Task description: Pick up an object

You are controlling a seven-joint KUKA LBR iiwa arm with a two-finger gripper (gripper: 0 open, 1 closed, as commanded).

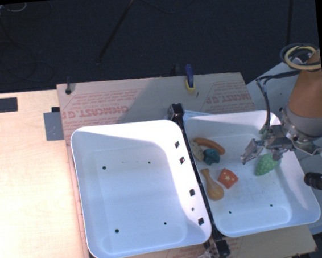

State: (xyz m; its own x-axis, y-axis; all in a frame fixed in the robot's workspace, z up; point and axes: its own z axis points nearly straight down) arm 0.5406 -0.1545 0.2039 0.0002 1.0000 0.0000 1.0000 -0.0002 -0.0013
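Two bins (132,186) in frame, and we're seeing the gripper (254,153) hovering spread open at right of frame, just beside the green object (266,165), gripping nothing.

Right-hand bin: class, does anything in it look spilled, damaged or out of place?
Nothing stands out. The small toys lie loose in the right bin: an orange piece, teal piece, red block, tan piece, and green object under the gripper.

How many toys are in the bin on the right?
5 that I can see: an orange one and a teal one near the divider, a tan one, a red block, and a green one beside the gripper, which may hide more.
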